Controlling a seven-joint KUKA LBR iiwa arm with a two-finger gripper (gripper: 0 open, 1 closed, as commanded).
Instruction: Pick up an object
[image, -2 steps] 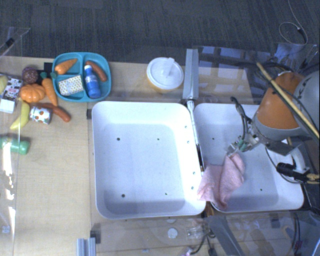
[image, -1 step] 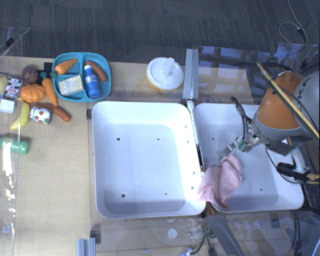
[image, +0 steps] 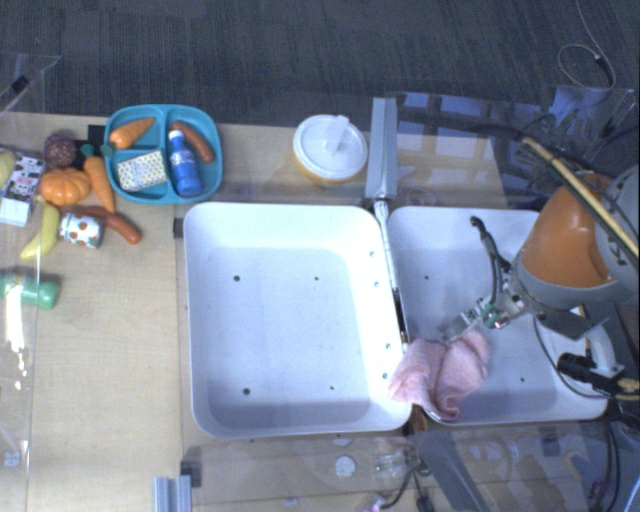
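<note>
Pink cloth (image: 442, 372) lies just below the end effector (image: 478, 318).

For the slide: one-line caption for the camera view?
End effector poised just above a crumpled pink cloth in the right bin; left bin alongside.

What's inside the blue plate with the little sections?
The blue plate holds toy food: a carrot, a blue bottle, a sausage and a checked square piece. Anything beneath them is covered.
</note>
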